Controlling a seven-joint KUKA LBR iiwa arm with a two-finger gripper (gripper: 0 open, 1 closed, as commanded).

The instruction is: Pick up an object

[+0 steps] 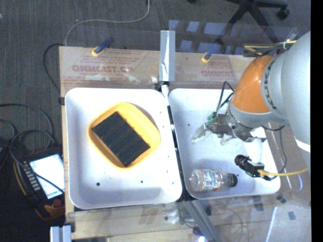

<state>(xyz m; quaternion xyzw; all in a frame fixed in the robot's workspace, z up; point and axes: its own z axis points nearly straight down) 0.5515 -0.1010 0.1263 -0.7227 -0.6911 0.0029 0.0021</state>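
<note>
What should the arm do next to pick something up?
Probably shift the gripper toward the near edge of the right bin and lower it over the small bottle. The bottle lies on its side close by in that same bin, while the gripper hangs over bare floor. The yellow dish with a dark block sits farther off in the left bin.

A lab: office chair base (246, 0), loose cables (22, 122), carpet (30, 24).

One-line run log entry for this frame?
claw: over right bin, nothing seen held | bottle: lying at right bin's near edge | yellow tray: left bin | pick: not done
</note>
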